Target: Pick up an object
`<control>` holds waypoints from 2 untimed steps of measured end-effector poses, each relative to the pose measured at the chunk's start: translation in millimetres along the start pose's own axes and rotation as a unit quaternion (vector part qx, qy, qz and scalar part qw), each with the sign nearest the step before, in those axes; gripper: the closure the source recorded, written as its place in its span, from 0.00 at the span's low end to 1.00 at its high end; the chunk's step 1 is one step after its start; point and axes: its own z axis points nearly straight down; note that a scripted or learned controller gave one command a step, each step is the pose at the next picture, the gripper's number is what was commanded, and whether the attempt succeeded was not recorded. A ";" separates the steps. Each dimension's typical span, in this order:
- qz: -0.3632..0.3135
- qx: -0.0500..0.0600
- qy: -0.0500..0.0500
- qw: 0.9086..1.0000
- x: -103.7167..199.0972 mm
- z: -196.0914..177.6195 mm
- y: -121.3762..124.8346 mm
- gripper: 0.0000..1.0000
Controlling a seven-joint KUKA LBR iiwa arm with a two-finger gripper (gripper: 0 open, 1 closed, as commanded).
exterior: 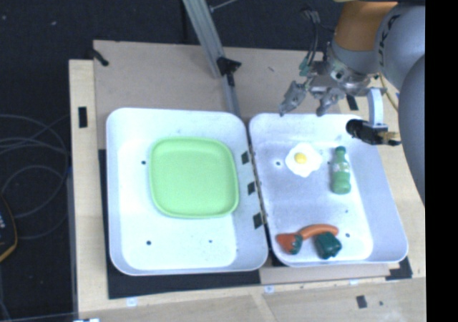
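Objects to pick: four small items lay in the right-hand shallow white plastic bin (379,192), none of them between the gripper's fingers.
Fried egg: a flat white toy egg with a yellow yolk (303,159) sat in the upper middle of that bin.
Bottle: a small green plastic bottle with a pale label (340,170) lay just right of the egg, lengthwise up and down the view, apart from it.
Carrot: an orange, carrot-shaped toy (317,230) lay near the bin's lower edge — its long side running left to right.
Red piece: a small red-orange rounded toy (290,243) sat at the carrot's left end, close against it.
Dark green piece: a small dark green blocky toy (328,245) sat just below the carrot's right end.
Gripper: the grey two-finger gripper (308,104) hung over the right bin's upper rim, above the egg and well apart from it; its fingers stood spread, with nothing between them.
Arm: the grey arm with the orange band (372,6) reached in from the upper right.
Left bin: the other shallow white plastic bin (129,192) held a pale green square plate with rounded corners (193,177) at its centre.
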 end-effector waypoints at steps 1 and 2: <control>0.000 0.002 0.000 1.000 0.7 43.9 -6.5 0.00; 0.000 0.003 0.000 1.000 0.3 106.6 -5.1 0.00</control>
